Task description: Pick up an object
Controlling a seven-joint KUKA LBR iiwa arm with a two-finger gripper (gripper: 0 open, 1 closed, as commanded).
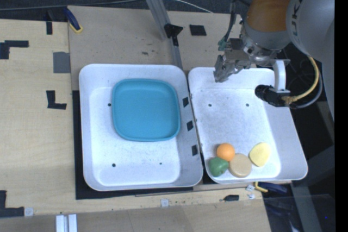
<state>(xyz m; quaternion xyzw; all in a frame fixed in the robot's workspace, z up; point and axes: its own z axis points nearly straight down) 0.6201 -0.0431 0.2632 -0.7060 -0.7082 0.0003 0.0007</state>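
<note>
Here, four small items [239,159], one blue plate [145,109]; claw [222,74] state unclear.

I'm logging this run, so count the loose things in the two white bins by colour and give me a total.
Blue: 1, the plate in the left bin
Orange: 1, the ball in the right bin
Green: 1, the green piece
Tan: 1, the round disc
Yellow: 1, the yellow piece
Total: 5
</note>
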